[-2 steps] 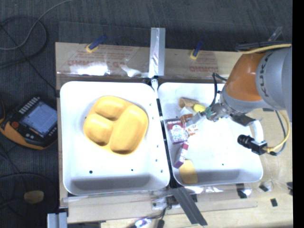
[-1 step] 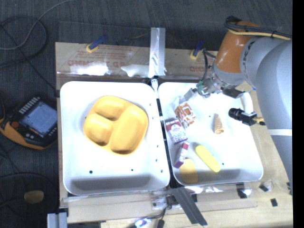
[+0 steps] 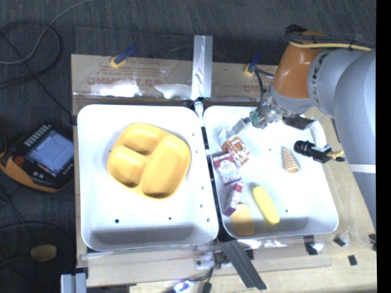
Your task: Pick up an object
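1. The jaws hang low over the far end of the right bin [image 3: 308, 191], at the tip of the arm [image 3: 297, 72]. They are too small and blurred to tell whether they are spread or pressed together, and nothing shows between them.
2. No object has been lifted yet. All of them lie on the bin floors, so the pick seems still to come.
3. Closest to the jaws is an orange box [image 3: 236, 149], just toward the near side. I judge it the likeliest target.
4. A red packet [image 3: 225, 169] touches the box. A purple stick [image 3: 233, 199] lies nearer the front.
5. A cone [image 3: 289, 160] lies apart, toward the arm's side.
6. A yellow oblong [image 3: 266, 204] and a pale block [image 3: 242, 220] lie at the near end.
7. The left bin [image 3: 98, 215] holds one big yellow lump [image 3: 148, 159], well apart from the jaws.
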Robot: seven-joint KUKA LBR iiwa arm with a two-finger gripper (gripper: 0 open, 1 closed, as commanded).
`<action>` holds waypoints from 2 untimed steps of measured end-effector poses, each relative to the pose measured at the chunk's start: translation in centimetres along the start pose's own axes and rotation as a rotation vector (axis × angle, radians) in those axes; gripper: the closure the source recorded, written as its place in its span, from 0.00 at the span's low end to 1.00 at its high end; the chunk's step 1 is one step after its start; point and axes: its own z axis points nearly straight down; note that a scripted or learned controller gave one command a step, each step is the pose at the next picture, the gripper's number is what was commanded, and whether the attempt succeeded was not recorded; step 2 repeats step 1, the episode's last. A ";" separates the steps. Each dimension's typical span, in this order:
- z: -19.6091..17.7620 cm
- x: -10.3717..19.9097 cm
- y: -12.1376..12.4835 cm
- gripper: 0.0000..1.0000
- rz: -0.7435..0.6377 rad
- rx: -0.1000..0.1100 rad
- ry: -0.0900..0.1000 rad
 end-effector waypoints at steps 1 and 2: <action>-0.2 1.5 -2.8 0.00 0.083 -0.006 0.003; -0.2 1.5 -2.8 0.00 0.083 -0.006 0.003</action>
